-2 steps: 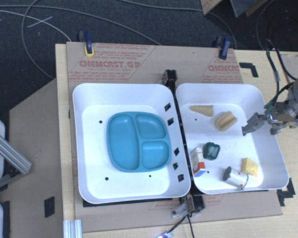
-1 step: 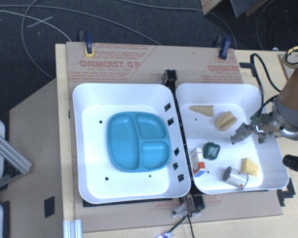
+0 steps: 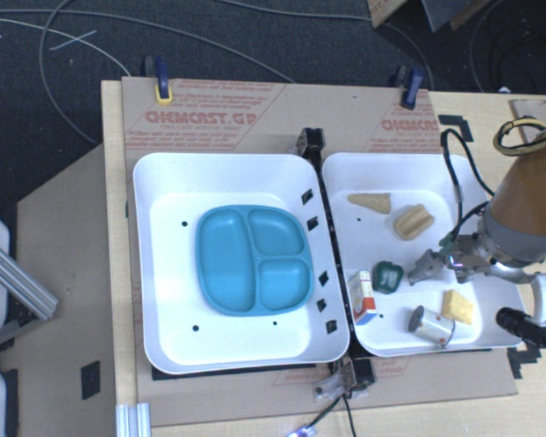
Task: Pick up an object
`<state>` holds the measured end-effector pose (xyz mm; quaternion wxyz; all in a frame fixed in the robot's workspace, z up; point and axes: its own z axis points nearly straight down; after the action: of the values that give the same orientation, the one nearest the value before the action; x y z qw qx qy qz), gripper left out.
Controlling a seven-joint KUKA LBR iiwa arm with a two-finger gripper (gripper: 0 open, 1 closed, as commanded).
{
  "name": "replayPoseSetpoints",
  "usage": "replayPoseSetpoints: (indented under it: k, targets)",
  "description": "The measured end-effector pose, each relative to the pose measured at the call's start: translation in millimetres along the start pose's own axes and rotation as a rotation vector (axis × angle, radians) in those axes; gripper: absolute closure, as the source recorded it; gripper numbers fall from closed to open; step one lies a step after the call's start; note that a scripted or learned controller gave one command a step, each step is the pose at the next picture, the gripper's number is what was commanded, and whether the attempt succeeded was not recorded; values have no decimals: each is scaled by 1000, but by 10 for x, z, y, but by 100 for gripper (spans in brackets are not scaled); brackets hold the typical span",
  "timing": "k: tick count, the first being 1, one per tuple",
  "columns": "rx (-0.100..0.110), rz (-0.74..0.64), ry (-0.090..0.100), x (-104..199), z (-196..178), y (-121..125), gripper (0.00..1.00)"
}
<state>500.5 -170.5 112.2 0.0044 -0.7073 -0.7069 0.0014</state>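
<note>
the arm (image 3: 526, 203) is reaching in from the right over the right bin (image 3: 437, 167), with its gripper (image 3: 434, 267) hanging near the middle of that bin. the nearest pickable thing appears to be the dark green object (image 3: 386, 277), which is lying just to the left of the gripper tip, near but apparently not touching it. to do this step well, the gripper should be centring over the green object so the two fingers are straddling it, coming straight down rather than at a slant, and closing only once the piece is sitting squarely between them. the small carton (image 3: 361, 299) against the bin's left wall is crowding the green object, so an approach from the open right side is looking safer than one that pushes it into the wall.

other candidates are lying in the same bin: a yellow block (image 3: 458, 307) just below the gripper, a grey cylinder (image 3: 428, 325) near the front edge, a tan ridged piece (image 3: 412, 221) and a tan wedge (image 3: 370, 203) toward the back.

the gripper is appearing as a grey pointed shape, and i cannot tell how wide it is standing; nothing is visibly sitting in it.

the left bin (image 3: 155, 244) is holding a blue divided plate (image 3: 254, 259).
</note>
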Motion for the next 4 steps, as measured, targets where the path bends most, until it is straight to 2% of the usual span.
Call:
replayPoseSetpoints:
  k: [1,2,3,4]
  targets:
    - [-4,0,-1,7,291,-2,0]
    - [-8,0,-2,5,165,8,100]
    - [-13,0,-6,-72,-296,15,100]
    - [-16,-1,-7,-131,-927,13,100]
